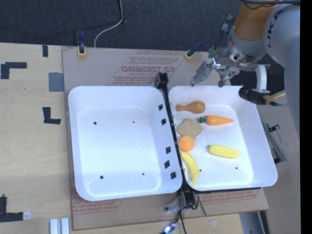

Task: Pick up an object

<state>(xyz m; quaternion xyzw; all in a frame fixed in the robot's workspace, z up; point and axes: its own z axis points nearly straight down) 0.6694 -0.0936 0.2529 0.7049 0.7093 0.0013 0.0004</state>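
The right bin (253,145) holds several toy foods: a brown chicken drumstick (191,107), an orange carrot (217,121), a tan slice of bread (189,128), a round orange (186,144), a yellow corn cob (224,152) and a yellow banana (191,166). My gripper (211,77) hangs above the far rim of this bin, behind the drumstick and carrot. Its two fingers are spread apart and open, with nothing between them.
The left bin (117,140) lies beside the right one, with a row of black clips (167,130) along the shared edge. Both rest on a cardboard sheet (141,67). A white cable (109,28) and clamps lie at the back.
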